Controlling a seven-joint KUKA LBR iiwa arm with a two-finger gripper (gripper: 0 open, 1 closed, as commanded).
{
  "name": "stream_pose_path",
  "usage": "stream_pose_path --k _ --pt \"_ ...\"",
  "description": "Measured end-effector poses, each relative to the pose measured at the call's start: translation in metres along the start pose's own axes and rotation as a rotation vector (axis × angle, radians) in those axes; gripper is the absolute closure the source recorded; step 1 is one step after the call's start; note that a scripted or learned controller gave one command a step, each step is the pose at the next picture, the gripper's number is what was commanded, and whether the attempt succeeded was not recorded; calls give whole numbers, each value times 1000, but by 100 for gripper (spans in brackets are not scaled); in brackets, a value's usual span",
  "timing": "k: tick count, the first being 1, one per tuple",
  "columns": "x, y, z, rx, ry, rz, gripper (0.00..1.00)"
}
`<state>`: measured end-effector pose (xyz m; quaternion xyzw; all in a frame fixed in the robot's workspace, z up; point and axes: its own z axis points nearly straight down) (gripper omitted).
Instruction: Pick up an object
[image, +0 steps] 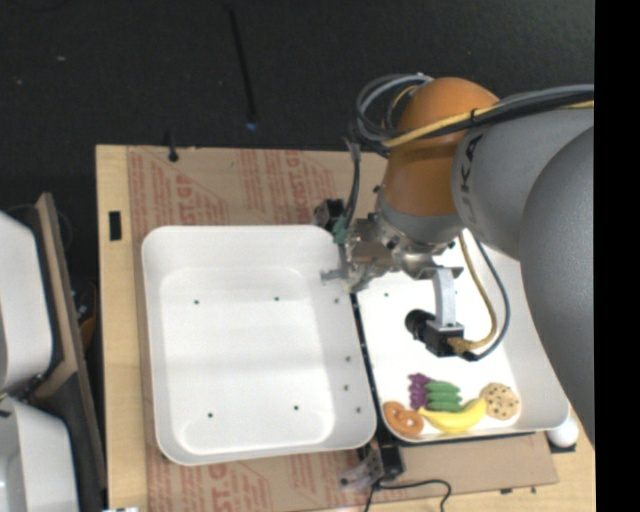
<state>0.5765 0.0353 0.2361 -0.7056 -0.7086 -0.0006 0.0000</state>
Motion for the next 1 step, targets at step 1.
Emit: stream_pose_path --k 1 --pt "52 18 -4 0 0 0 100"
